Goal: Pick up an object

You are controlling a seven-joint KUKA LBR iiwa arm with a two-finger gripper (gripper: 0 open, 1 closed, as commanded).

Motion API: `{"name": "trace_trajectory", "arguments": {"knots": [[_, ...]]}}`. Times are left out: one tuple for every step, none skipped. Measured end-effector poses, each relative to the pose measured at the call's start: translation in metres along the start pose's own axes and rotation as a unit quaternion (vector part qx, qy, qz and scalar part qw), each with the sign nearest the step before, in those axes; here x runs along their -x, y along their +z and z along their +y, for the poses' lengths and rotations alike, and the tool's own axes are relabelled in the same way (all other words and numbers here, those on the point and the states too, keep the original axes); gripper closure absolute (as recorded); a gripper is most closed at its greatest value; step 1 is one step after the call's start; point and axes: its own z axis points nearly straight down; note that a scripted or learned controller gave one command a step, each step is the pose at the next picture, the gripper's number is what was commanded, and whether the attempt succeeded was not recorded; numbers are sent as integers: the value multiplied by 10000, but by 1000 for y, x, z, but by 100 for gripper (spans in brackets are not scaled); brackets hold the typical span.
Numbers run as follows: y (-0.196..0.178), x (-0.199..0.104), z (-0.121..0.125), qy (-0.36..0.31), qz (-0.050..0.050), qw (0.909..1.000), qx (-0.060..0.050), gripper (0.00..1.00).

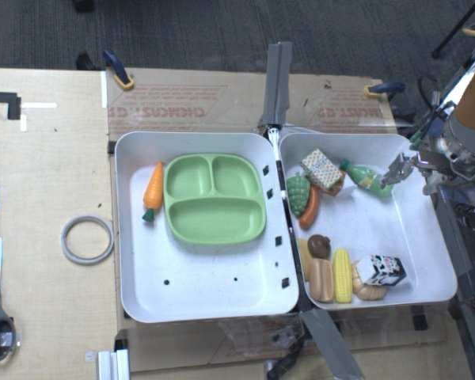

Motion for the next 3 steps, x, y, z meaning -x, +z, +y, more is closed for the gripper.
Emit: {"name": "trace_trajectory", "arguments": {"knots": [[75, -4, 59, 181, 27, 9998, 36, 0], [92, -5, 63, -859, 25, 9963, 13, 0], [92, 6, 28, -1590, 40, 9873, 30, 0]]}}
